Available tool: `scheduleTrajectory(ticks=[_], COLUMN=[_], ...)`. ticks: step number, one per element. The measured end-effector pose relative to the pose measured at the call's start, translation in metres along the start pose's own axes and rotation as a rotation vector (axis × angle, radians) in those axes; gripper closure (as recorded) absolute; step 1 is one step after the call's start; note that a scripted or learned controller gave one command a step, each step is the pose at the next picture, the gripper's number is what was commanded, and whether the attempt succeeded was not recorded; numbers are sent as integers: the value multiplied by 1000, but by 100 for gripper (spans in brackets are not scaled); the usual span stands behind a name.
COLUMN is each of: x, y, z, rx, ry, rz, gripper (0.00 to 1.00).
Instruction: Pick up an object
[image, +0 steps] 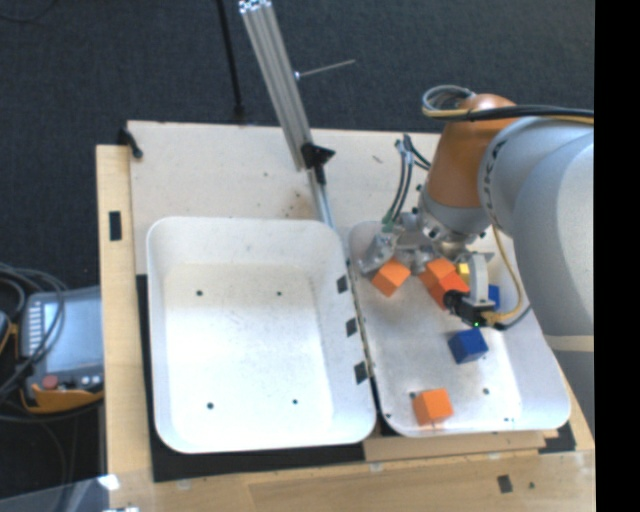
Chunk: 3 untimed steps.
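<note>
My gripper (408, 258) hangs low over the far part of the right bin (530, 385), under the orange wrist band. An orange block (391, 277) lies right at its left side. A second orange block (438, 277) sits just below its right side. It is unclear whether either block is held. A blue block (467, 346) rests in the middle of the bin. A third orange block (432, 406) lies near the front rim. A small blue piece (491, 297) and a yellow bit (463, 268) peek out beside the wrist.
The left bin (170, 300) stands beside the right one, the two rims meeting at the middle. A slanted aluminium post (283, 90) rises behind the bins. Cables (405, 185) run along the wrist. A pendant (60, 345) lies off the bench at left.
</note>
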<state>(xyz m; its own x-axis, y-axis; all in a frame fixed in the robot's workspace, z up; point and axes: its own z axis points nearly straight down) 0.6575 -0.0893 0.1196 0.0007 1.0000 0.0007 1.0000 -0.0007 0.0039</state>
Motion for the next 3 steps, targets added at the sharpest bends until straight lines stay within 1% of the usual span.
scheduleTrajectory(ticks=[1, 2, 3], x=[-1, -8, -8], y=[0, -2, -1], z=[-8, -70, -131], rx=[2, -2, 4], ry=[2, -1, -2], rz=[5, 4, -3], gripper=[100, 100, 100])
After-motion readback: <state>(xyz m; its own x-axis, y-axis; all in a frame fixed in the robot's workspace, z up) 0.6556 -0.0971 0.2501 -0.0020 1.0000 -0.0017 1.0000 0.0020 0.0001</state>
